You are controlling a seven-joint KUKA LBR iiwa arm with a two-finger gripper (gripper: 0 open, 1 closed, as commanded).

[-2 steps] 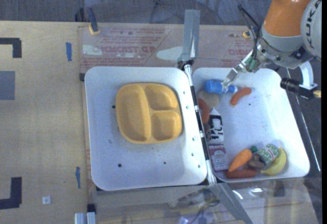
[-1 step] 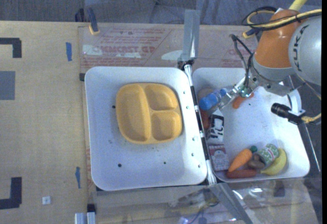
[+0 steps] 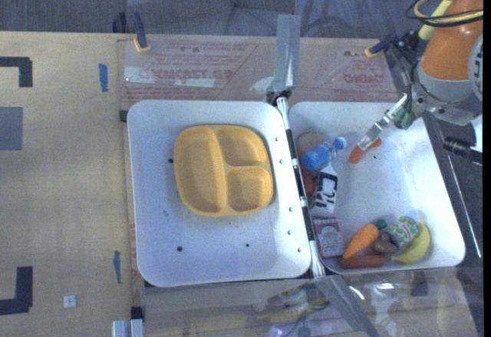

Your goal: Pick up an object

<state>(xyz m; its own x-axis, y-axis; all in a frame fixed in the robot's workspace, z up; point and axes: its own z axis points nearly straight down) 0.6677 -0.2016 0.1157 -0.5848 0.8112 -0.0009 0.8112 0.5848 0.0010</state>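
My gripper (image 3: 376, 134) reaches down from the upper right over the back of the right bin (image 3: 430, 174). A small orange piece (image 3: 358, 152) lies right at its tip, touching or nearly so; whether it is gripped I cannot tell. Along the bin's left wall sit a blue-capped bottle (image 3: 318, 155), a brown round item (image 3: 308, 143), a black-and-white carton (image 3: 327, 190) and a small red-and-white box (image 3: 328, 236). In the front corner are a carrot (image 3: 359, 239), a green-labelled can (image 3: 400, 233) and a banana (image 3: 419, 246).
The left bin (image 3: 153, 236) holds a yellow divided plate (image 3: 222, 170). The arm's orange band (image 3: 449, 47) and grey wrist hang over the right bin's back right corner. A metal divider (image 3: 295, 189) runs between the bins. Cardboard lies behind both bins.
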